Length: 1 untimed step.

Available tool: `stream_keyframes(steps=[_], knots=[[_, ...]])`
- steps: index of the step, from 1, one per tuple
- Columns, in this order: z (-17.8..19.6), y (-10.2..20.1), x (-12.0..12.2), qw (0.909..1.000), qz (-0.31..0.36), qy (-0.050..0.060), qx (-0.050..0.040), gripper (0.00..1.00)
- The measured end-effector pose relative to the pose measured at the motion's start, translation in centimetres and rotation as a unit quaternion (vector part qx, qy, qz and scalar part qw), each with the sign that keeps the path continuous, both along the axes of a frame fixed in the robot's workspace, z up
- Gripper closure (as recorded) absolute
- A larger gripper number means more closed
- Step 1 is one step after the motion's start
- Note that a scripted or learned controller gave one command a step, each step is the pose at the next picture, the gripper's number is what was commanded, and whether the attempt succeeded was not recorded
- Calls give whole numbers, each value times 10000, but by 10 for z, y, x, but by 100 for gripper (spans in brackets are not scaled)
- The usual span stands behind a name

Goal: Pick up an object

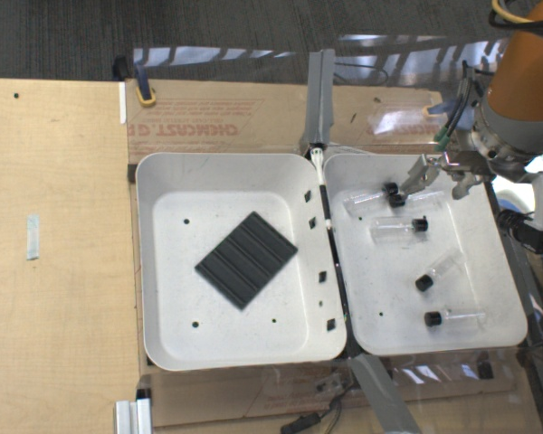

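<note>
reaching in from the right over the right bin (489, 333), gripper (442, 172) low above a vial (373, 198), fingers spread open, gripping nothing.

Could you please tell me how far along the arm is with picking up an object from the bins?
Nothing looks picked yet. The ridged black pad lies flat in the left bin, and four black-capped clear vials, such as one, lie in the right bin. In hand: the gripper hovers over that bin's far edge. Left: descending, grasping and lifting.
</note>
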State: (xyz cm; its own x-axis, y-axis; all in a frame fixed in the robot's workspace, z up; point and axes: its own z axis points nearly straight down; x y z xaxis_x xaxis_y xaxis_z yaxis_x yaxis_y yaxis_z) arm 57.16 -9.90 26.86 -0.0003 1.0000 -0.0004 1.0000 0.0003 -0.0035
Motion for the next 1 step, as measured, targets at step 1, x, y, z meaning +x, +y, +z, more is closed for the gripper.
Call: stream_keyframes(steps=[1], knots=[[-112, -43, 56, 9998, 219, -5, 1, 0]])
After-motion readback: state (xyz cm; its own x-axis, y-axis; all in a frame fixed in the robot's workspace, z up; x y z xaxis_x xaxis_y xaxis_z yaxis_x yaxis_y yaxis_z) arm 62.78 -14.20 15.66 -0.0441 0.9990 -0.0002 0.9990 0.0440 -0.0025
